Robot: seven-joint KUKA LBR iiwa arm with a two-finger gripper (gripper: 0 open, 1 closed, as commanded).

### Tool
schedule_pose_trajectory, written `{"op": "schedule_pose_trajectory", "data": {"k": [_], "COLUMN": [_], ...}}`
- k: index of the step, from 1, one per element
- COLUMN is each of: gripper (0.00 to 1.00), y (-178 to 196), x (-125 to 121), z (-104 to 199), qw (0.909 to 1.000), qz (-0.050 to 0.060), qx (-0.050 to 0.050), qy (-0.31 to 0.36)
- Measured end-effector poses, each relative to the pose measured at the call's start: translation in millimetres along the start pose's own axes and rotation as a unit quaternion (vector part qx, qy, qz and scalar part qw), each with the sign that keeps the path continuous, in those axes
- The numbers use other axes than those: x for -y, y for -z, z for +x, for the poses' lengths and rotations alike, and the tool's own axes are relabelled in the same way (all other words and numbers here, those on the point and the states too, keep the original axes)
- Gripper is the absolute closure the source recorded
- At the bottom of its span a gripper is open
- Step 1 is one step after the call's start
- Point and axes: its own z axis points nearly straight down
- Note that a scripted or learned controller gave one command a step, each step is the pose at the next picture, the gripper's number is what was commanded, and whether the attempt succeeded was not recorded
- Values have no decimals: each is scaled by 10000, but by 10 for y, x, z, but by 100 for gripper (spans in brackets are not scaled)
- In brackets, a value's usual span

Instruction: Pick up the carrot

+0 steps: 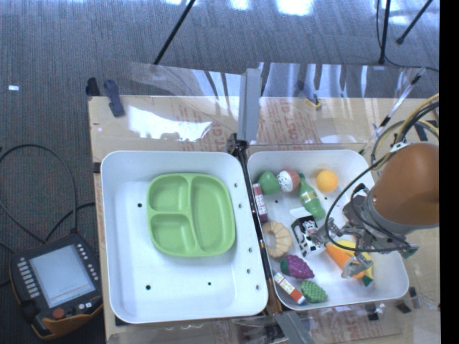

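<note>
Right, near end first: the tool (pixel 356 258) is low in the near-right part of the right bin (pixel 358 160), and the carrot (pixel 337 253) lies right at it, orange body sticking out left from under the wrist, just beside something yellow (pixel 346 244). Can't tell whether the tool is apart, together or clamped on anything; the arm (pixel 405 185) hides that, so I wouldn't call it a grasp. To do this step well, my read: centre on the carrot's thick middle, close across its short axis, keep clear of the yellow piece and the bin wall, lift straight up and check the carrot actually comes with it. Clutter is tight there, so snagging a neighbour is the likely failure. Right bin contents, near to far: a green bumpy item (pixel 313 291) and a small red-and-white tube (pixel 288 287) along the near wall, a purple piece (pixel 296 266), a tan ring-shaped item (pixel 277 238), a black-and-white object (pixel 307 235), then a green bottle (pixel 311 199), a dark can (pixel 259 201) on the left wall, a green round item (pixel 269 183), a red-and-white ball (pixel 288 180) and an orange ball (pixel 327 180) farthest. Left bin (pixel 118 192) holds only a green divided plate (pixel 191 213), its compartments bare. Both bins sit side by side on the tabletop (pixel 179 117).
</note>
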Motion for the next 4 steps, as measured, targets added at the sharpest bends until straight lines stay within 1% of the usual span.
{"op": "schedule_pose_trajectory", "data": {"k": [1, 2, 3, 4], "gripper": [0, 0, 0, 100], "y": [-4, 1, -7, 135], "x": [-21, -99, -106, -111], "z": [-34, -5, -44, -139], "qw": [10000, 10000, 10000, 10000], "qz": [3, 9, -7, 24], "qx": [-28, -18, -55, 42], "qy": [-4, 27, -60, -39]}}
